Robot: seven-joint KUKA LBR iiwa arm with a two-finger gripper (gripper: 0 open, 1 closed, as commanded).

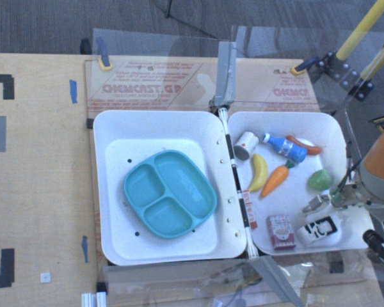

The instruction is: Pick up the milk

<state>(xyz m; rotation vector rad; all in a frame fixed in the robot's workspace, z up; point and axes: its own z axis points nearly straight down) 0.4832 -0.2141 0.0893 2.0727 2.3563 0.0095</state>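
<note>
1. The gripper (325, 200) sits at the lower right of the frame, over the right bin (338, 125). Metal parts spread out from it toward the left, but whether it is open or closed I cannot tell; nothing shows held in it.
2. The milk (320, 228), a small white carton with a black mark, lies just below the gripper in the frame, near the bin's lower right corner. It is on its side, its long axis running roughly left to right with a slight tilt up to the right.
3. The coming move turns on that gap: the milk is below and slightly left of the gripper, very near, so I judge a short shift down-frame and a descent across the carton's short side is needed.
4. Just left of the milk lies a red box (281, 231), close enough to crowd a grasp.
5. Also in the right bin: a green ball (319, 180), carrot (275, 180), banana (258, 173), blue bottle (285, 147), sausage (304, 145) and a can (246, 145).
6. The left bin (115, 130) holds a teal tray (169, 193) with three compartments.
</note>
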